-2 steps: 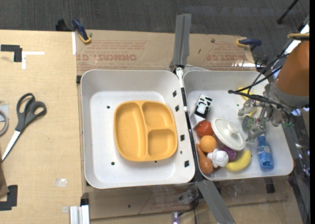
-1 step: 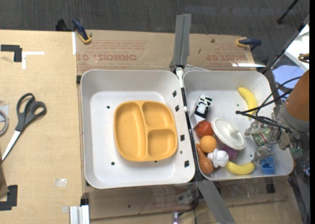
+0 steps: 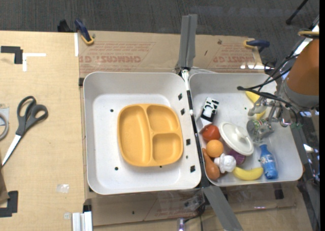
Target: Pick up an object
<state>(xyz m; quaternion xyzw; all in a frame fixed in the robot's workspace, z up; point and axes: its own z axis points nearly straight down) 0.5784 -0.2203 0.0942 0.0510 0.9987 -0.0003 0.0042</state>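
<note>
The right bin point(image 3: 231, 89) holds several small things: a black-and-white block point(image 3: 209, 109), a red tomato point(image 3: 210, 132), an orange point(image 3: 215, 147), a white round lid point(image 3: 236, 138), a small white figure point(image 3: 226, 163), a brown piece point(image 3: 212, 170), a yellow banana point(image 3: 249, 173) and a blue bottle point(image 3: 268, 162). My gripper point(image 3: 260, 122) hangs low over the bin's right half, just right of the lid and above the bottle. A yellow piece point(image 3: 252, 96) lies just behind it. Nothing is visibly held.
A yellow divided plate point(image 3: 150, 134) lies in the left bin point(image 3: 101, 98). Scissors point(image 3: 25, 118) rest on the bench at far left. A grey divider bar point(image 3: 188, 42) stands between the bins at the back. Cables point(image 3: 282, 67) run by the arm.
</note>
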